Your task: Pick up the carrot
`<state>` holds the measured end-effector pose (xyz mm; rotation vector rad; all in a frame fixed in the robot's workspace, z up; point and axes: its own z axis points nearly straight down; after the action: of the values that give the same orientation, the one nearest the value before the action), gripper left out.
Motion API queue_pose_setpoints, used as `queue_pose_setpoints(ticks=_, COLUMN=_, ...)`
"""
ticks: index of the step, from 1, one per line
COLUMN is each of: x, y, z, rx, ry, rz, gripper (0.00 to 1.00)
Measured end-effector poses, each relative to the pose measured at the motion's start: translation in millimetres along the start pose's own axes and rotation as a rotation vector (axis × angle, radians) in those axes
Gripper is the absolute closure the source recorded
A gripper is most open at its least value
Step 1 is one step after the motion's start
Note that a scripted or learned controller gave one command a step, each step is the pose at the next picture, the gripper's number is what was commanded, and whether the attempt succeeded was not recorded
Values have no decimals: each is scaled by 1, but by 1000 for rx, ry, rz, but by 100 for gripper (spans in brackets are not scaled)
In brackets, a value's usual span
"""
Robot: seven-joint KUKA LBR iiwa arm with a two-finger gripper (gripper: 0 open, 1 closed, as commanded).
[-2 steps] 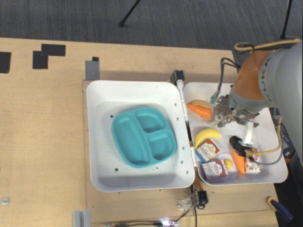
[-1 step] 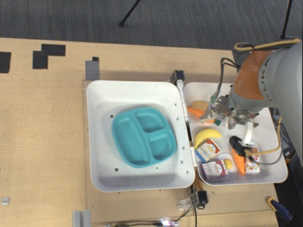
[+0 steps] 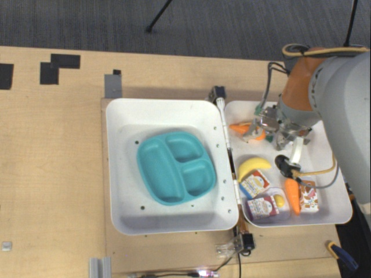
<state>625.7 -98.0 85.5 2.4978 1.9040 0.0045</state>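
Observation:
An orange tapered carrot lies at the back left of the right bin, its thin tip pointing left. My gripper hangs right over the carrot's thick end, low in the bin, and hides that end. Whether it touches the carrot cannot be made out. A second orange, carrot-like piece lies at the front right of the same bin, partly on a small carton.
A yellow banana, a snack pack and a dark fruit cup crowd the right bin's front left. The left bin holds a teal divided plate. The arm covers the right bin's back right.

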Motion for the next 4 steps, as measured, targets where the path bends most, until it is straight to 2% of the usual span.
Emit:
queue_pose_setpoints(ticks=1, x=1, y=2, z=-13, rx=-6, ry=-1, rz=-10, gripper=100)
queue_pose_setpoints(ticks=2, x=2, y=2, z=-12, rx=-4, ry=-1, rz=-11, gripper=0)
queue_pose_setpoints(ticks=3, x=3, y=3, z=-24, rx=-9, ry=-1, rz=-17, gripper=100)
queue_pose_setpoints(ticks=4, x=3, y=3, z=-24, rx=-7, ry=0, rz=-19, gripper=0)
